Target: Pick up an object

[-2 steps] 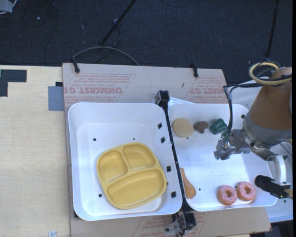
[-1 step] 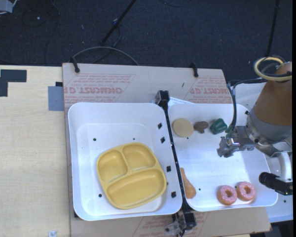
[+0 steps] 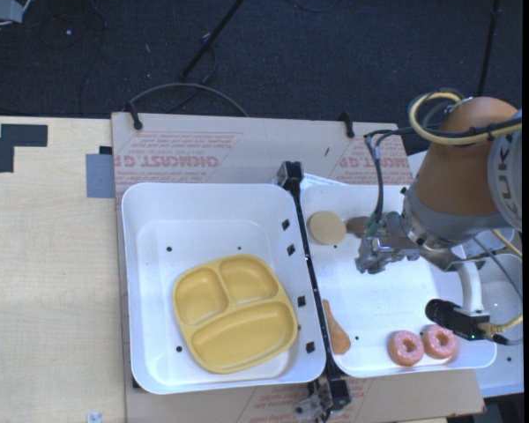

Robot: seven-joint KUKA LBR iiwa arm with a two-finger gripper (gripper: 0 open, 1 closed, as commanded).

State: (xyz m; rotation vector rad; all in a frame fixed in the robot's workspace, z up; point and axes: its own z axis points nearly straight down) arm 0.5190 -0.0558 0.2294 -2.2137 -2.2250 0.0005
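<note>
Inside the right bin (image 3: 476,359): two pink donuts (image 3: 406,348), one tan disc (image 3: 326,228), one orange piece (image 3: 336,330); fingers' (image 3: 370,258) state unclear.

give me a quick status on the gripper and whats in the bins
Gripper low over the right bin, nothing seen between its fingers. Round tan disc just left of it; two pink donuts and a tan piece nearer the front. Yellow divided tray in the left bin.

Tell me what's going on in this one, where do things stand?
A KUKA arm reaches in from the right, its gripper low over the right bin, near a round tan disc. Nothing is visibly between its fingers, so no pick yet. Two pink donuts sit toward that bin's front, and an orange-brown piece lies by the divider. The left bin holds a yellow divided plate.
</note>
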